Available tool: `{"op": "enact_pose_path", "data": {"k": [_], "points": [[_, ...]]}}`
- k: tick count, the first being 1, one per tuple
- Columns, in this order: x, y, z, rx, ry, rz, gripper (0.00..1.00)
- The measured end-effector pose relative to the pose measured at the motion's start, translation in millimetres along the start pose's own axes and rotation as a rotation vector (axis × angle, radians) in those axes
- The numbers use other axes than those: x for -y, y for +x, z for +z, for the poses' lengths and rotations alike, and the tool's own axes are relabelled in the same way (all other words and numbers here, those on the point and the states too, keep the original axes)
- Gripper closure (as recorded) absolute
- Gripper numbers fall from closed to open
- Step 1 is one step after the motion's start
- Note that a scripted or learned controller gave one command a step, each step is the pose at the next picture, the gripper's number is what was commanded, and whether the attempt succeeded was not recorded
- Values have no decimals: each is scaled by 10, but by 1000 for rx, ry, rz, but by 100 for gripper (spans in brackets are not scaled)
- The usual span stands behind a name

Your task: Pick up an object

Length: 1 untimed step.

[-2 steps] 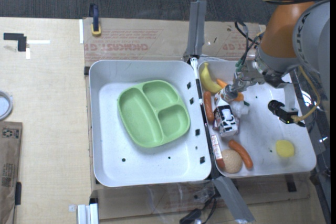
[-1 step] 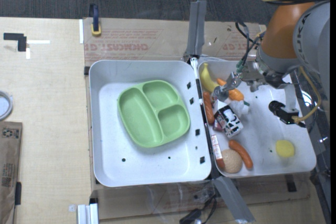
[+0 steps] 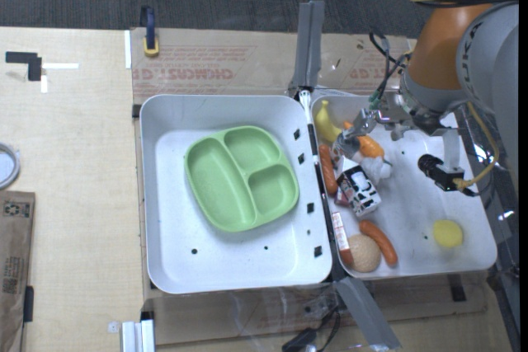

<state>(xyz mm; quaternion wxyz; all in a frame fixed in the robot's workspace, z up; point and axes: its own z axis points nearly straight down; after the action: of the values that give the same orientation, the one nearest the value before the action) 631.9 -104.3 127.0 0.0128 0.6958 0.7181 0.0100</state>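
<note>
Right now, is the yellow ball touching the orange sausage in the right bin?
Apart. The camera view shows bare white bin floor between the yellow ball and the orange sausage.

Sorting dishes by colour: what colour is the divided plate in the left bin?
Light green, in the camera view: the divided plastic plate.

Light: I see even, bright overhead lighting.
Shadows: soft, faint inside the white bins [image 3: 157,202].
Glare: mild on the desk [image 3: 66,119].
Focus: slightly soft, perhaps compression.
</note>
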Motion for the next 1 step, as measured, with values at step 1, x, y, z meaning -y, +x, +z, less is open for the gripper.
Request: {"op": "enact_pose_path", "data": {"k": [1], "points": [[-95,-102,48,5,-29,-36,0]]}}
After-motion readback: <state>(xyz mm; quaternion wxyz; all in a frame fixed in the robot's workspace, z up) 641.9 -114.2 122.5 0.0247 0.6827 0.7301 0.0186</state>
